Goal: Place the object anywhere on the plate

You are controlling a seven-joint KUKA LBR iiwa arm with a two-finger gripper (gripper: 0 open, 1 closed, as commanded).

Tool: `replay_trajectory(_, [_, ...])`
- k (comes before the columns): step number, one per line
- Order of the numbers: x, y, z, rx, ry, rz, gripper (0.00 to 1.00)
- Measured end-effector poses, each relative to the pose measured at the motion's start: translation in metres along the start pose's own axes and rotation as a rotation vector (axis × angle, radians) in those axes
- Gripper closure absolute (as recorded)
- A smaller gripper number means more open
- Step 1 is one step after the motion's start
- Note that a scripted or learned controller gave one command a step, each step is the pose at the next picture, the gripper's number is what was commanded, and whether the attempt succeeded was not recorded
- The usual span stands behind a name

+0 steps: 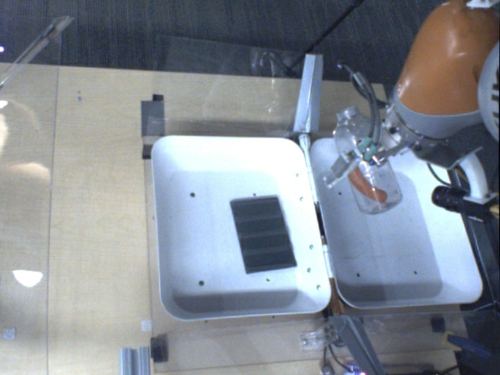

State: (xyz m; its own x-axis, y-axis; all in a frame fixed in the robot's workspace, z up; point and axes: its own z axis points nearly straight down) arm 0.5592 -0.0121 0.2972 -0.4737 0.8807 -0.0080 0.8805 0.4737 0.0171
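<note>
A dark, ribbed rectangular plate (263,233) lies flat in the middle of the left bin (176,209). A small orange-red, sausage-shaped object (368,187) is in the upper left part of the right bin (422,264). My gripper (361,174) reaches in from the right and sits directly over this object, with translucent parts partly covering it. I cannot tell whether the object rests on the bin floor or is lifted off it. The grey arm with its orange band (441,49) rises at the upper right.
The two bins meet at a raised divider (319,217) between gripper and plate. A grey metal bar (308,100) stands behind the bins' junction. Black cables and fittings (461,198) hang at the right bin's right edge. Wooden bench (78,225) extends left.
</note>
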Motion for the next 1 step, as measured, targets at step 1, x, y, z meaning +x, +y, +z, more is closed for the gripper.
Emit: replay_trajectory(1, [0.0507,-0.0008,0.0096,0.011,0.009,-0.374,1.0])
